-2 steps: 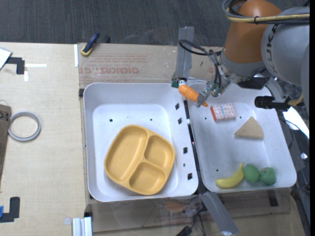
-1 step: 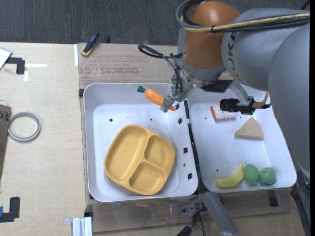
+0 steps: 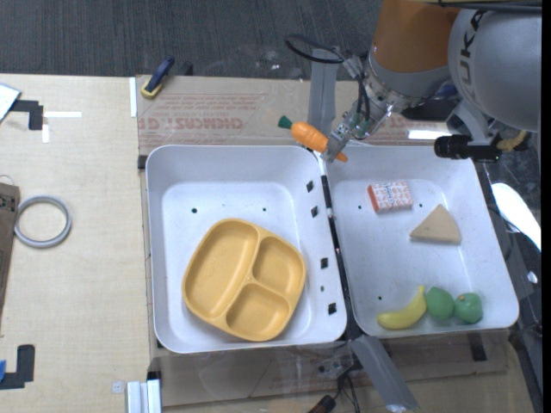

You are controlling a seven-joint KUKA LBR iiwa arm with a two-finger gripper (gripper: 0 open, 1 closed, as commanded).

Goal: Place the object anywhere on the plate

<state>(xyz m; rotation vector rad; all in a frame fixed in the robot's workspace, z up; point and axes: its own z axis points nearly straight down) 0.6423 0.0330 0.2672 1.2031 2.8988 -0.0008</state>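
We saw the two-finger gripper (image 3: 337, 141) closed on a small orange toy carrot with a green tip (image 3: 308, 133), pinching it near one end so that most of its length stuck out sideways. The carrot hung above the far right corner of the left white bin, beyond and to the right of the yellow three-compartment plastic plate (image 3: 244, 277), well apart from it.

We judged the off-centre pinch to be the main risk: the carrot could pivot or slip free on the way over, and then land on the bare floor of the left white bin (image 3: 169, 231) short of the plate, or on the seam between the bins. A release from too high could also let it roll or bounce off the plate's shallow rim.

To the right of the plate, the right white bin (image 3: 492, 256) held a red-and-white packet, a tan wedge, a yellow banana and two green fruits. To the left of the plate, a roll of tape (image 3: 40, 221) lay on the pale wooden bench (image 3: 77, 317).
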